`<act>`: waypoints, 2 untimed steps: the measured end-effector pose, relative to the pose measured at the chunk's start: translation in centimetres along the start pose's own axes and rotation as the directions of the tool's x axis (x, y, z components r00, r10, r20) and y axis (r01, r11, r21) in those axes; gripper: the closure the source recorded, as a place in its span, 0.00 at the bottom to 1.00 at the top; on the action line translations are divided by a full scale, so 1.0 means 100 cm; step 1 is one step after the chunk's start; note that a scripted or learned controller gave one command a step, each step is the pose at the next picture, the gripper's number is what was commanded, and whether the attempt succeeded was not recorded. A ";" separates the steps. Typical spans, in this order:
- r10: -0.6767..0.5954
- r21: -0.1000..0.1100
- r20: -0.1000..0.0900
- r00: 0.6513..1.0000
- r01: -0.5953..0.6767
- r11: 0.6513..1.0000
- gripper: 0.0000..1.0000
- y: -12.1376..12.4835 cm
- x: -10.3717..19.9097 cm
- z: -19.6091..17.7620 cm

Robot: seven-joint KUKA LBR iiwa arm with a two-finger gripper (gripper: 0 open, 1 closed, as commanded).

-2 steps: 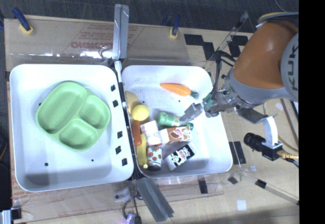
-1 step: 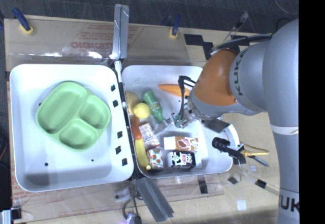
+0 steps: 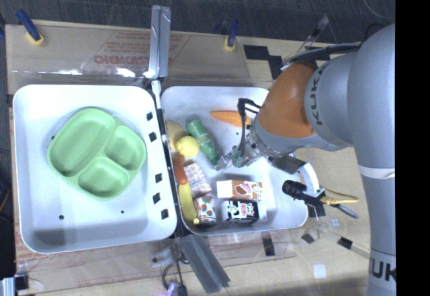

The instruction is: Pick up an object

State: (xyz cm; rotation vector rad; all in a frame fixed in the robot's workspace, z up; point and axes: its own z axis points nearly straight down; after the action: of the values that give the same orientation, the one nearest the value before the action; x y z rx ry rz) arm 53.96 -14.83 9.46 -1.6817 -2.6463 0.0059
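Observation:
The right bin [image 3: 282, 221] holds several small things. An orange carrot [image 3: 225, 115] lies at its back, with a green bottle [image 3: 201, 137] and a yellow lemon [image 3: 188, 146] to the left. Toward the front are an orange-and-white carton [image 3: 240, 189] and a black-and-white carton [image 3: 240, 211]. My gripper [image 3: 239, 157] is low in the middle of this bin. It is just right of the green bottle, below the carrot and above the orange-and-white carton. Nothing is seen held in it.
A green divided plate [image 3: 99, 150] lies in the left bin [image 3: 33, 221]. Along the right bin's left wall lie a banana [image 3: 186, 202], a small pink carton [image 3: 196, 178] and a can [image 3: 205, 211]. The grey arm [image 3: 349, 107] covers the bin's right side.

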 end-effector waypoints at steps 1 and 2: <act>0.000 0.000 0.000 1.000 0.000 1.000 0.00 0.000 0.000 0.000; 0.295 -0.002 -0.001 0.955 -0.295 0.955 0.00 0.065 0.010 0.006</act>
State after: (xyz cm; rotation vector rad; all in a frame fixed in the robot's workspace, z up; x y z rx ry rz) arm 59.44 -11.16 8.77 -2.0590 -2.3663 0.0048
